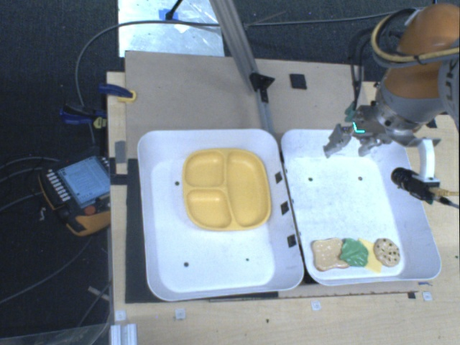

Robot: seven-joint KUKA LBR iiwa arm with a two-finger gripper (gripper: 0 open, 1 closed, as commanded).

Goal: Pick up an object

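The toy foods sit in a row at the near edge of the right bin [338, 192]: a slice of bread [327, 254], a green leaf [353, 251], a yellow piece [373, 260] and a cookie [387, 251]. They touch, so grabbing just one may be hard. The gripper [353, 142] hangs over the bin's far end, fingers spread apart, holding nothing. The yellow plate [226, 189] lies in the left bin [162, 214].

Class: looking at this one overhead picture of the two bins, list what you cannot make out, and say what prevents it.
- Yellow item: partly covered by the green piece.
- Gripper: too small and blurred to tell its state.
- Arm: cut off by the picture's upper right edge.
- Right bin: far corner hidden under the arm.
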